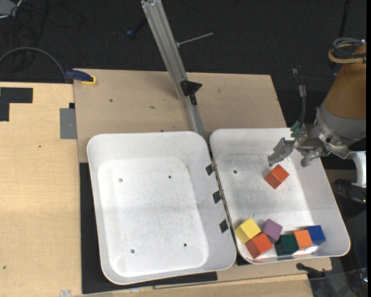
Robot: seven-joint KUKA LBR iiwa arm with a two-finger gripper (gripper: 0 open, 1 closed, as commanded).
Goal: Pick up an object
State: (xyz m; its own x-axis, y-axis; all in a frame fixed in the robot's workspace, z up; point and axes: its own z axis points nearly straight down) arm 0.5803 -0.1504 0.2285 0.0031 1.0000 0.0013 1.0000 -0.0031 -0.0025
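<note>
The arm (346, 104) enters from the right and is cut off by the frame edge, so only its orange band and grey wrist show. Its gripper (292, 155) hangs over the right bin (334, 203), with two grey fingers spread apart, one toward the left at about the bin's upper middle and one further right; nothing sits between them. Just below the left finger lies an orange-red cube (276, 176), resting on the bin floor and turned so one corner points toward the lower left; being a cube, it has no clear long axis. Whether the fingertip touches the cube's top is hard to make out, since they overlap closely at this slant. Along the near edge of the right bin sits a cluster of blocks: a yellow cube (248, 229), a purple cube (272, 229), a red cube (258, 245), a dark green block (287, 244), an orange block (303, 237) and a blue block (316, 234), packed touching one another, so their hidden faces cannot be read. The left bin (111, 159) lies beside it, and a slanted aluminium rail (170, 48) rises behind the two bins.
</note>
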